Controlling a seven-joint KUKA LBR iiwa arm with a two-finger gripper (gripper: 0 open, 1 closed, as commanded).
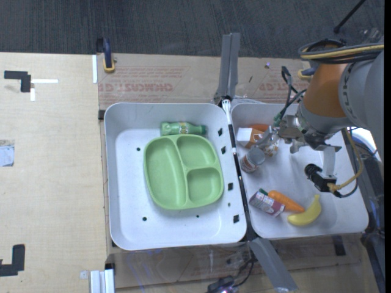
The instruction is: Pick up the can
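- I see my tool [267, 144] low in the right-hand shallow white bin [342, 224], hanging from the grey arm with the orange band [327, 90] near the bin's far left part.
- The small cylindrical metal can with a brownish label [251, 160] lies tipped on its side, touching or just below-left of the tool's tip, close against the divider between the bins.
- Its long axis seems to run at a slant from the tool toward the divider; blur keeps me from being exact.
- Whether the tool is spread or closed I cannot tell, and I see nothing clearly gripped.
- Well apart from the tool, toward the camera, lie a crumpled red-and-white packet [266, 201], an orange carrot [285, 200] and a yellow banana [306, 213].
- I judge the coming move turns on lining the tool across the can's slanted body.
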